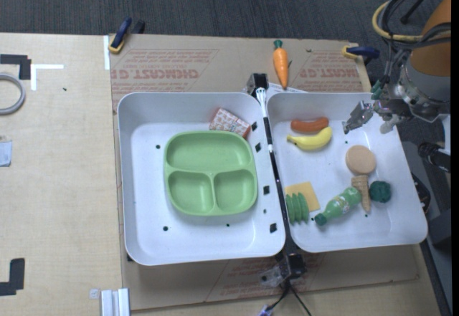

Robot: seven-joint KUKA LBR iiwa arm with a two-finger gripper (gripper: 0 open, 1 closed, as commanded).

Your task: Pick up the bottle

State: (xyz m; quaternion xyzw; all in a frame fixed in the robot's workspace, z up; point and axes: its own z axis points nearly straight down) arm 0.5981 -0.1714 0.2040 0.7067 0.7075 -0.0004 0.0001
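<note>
on cardboard printed "chemczt gp", green bottle (339, 207) lying in right bin (409, 232); jaws' spread unclear

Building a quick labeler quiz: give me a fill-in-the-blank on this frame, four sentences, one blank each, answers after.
1. The green bottle lies on its side in the ___ bin.
2. The green divided plate has ___ compartments.
3. The toy carrot lies on the ___, beyond both bins.
4. Right above the toy banana in the camera view lies a red ___.

Missing words: right; three; cardboard; sausage
</note>
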